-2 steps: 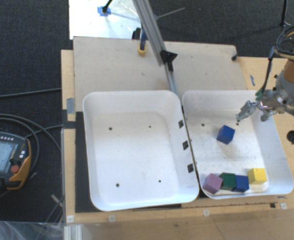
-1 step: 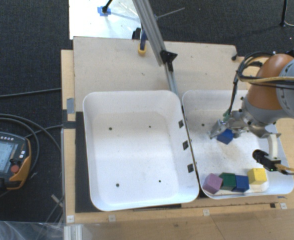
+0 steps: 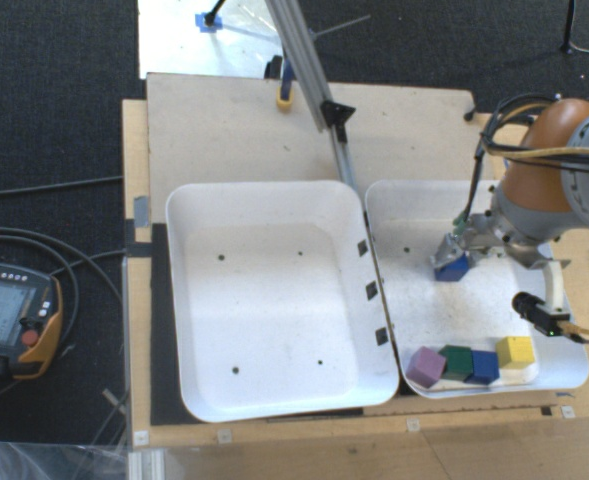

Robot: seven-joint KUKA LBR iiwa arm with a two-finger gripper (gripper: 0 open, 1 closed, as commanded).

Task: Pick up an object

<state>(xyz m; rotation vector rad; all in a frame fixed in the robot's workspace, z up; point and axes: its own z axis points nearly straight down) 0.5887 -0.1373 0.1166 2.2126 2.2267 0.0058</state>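
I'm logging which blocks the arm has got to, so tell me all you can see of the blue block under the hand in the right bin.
The blue block is a small, solid-looking cube of plain matte blue, likely foam or wood. It sits in the middle of the right bin, away from the purple, green, blue and yellow blocks along the near rim. The hand is directly over it and covers its top, so only its lower faces show. Whether it rests on the floor or is lifted cannot be told.
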